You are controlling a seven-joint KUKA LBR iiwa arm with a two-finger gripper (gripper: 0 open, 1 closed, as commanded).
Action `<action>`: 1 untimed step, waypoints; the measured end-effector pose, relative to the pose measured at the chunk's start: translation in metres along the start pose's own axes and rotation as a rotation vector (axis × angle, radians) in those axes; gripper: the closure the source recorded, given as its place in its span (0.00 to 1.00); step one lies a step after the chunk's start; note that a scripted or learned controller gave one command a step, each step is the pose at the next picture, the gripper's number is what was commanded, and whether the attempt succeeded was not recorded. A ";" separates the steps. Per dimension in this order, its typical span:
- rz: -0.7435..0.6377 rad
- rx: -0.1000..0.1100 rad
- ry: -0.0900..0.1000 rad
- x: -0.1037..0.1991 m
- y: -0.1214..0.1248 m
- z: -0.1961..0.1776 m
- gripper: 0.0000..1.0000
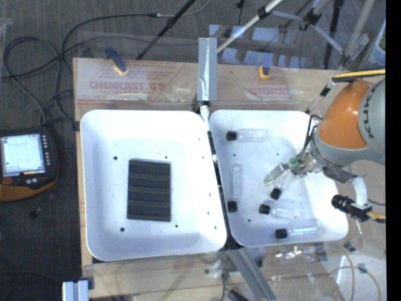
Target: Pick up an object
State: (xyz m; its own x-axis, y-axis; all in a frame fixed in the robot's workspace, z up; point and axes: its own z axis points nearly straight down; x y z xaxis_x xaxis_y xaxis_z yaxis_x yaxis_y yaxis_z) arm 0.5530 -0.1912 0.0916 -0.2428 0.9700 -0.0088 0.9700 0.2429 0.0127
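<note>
Vials (294,212), clear with black caps, lie scattered in the right bin (250,121): one near the top wall, one along the left wall, several toward the lower right. Claw (294,166) sits low over the bin's right-middle, right at a clear vial (276,175) lying on a slant. Nothing visibly lifted, so by my reading the pick is not done; grasp and raise remain. Claw's opening cannot be told (blur, and the clear glass merges with it), nor whether it touches that vial. Left bin (100,130) holds a dark ribbed block (149,189). Arm's orange band (341,124) is cut off at the frame's right.
</note>
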 end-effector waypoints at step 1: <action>-0.038 -0.002 -0.001 0.061 0.004 -0.001 0.00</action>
State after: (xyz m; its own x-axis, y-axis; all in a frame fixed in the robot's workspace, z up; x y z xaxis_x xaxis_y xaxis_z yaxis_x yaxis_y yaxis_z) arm 0.5421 -0.1313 0.0916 -0.2795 0.9601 -0.0099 0.9600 0.2797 0.0139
